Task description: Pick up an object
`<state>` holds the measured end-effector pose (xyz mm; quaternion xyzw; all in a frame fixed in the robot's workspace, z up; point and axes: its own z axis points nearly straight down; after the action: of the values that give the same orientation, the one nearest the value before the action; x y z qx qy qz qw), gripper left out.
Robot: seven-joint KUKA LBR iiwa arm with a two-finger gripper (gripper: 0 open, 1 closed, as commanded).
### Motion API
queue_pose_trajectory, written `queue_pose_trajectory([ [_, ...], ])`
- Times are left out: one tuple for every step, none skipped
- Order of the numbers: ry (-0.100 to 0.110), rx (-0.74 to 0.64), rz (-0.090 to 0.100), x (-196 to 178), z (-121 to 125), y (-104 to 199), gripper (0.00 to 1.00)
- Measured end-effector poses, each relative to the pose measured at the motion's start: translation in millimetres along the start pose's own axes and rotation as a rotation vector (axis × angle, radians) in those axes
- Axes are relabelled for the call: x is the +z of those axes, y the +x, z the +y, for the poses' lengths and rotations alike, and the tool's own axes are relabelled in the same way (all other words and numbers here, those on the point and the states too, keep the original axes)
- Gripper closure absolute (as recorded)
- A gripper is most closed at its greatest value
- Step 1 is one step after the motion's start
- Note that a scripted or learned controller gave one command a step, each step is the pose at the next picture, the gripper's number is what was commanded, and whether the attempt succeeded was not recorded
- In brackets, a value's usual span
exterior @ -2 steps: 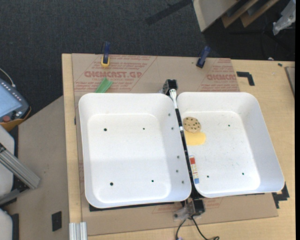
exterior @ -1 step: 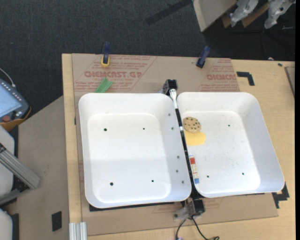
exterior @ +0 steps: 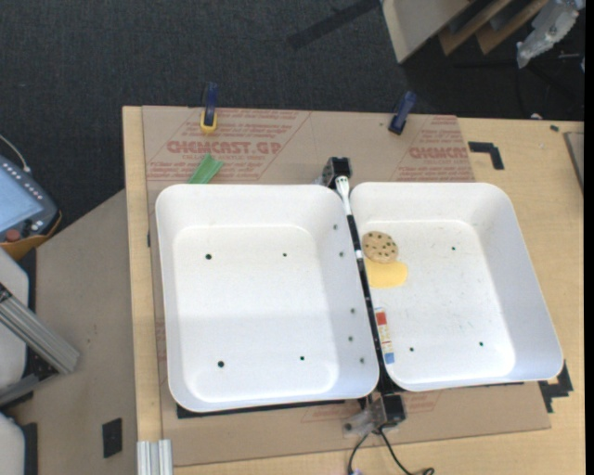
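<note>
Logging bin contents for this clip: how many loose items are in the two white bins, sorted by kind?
Cookie, round, tan with dark specks: 1
Yellow flat piece just below the cookie: 1
Small white stick-shaped item with red and blue marks: 1
Total: 3, all along the left side of the right bin.

A blue-screened device (exterior: 14, 199) at the left is cut off by the picture's edge, as is a grey metal rail (exterior: 37, 329) below it. The small red, white and blue strip (exterior: 383, 336) on the divider between the bins carries markings too small to read. Cardboard boxes (exterior: 464, 26) at the top run out of view
</note>
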<state>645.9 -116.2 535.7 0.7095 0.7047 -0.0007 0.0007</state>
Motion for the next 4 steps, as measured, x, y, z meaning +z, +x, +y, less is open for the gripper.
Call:
queue_pose_trajectory([
  [-0.001,-0.022,0.006,0.2,5.4,145.3,0.0],
  [-0.004,-0.019,0.006,0.8,18.7,253.5,0.0],
  [-0.003,-0.018,0.006,0.6,17.0,348.1,0.0],
  [-0.008,-0.01,0.004,-11.4,18.1,342.1,1.0],
])
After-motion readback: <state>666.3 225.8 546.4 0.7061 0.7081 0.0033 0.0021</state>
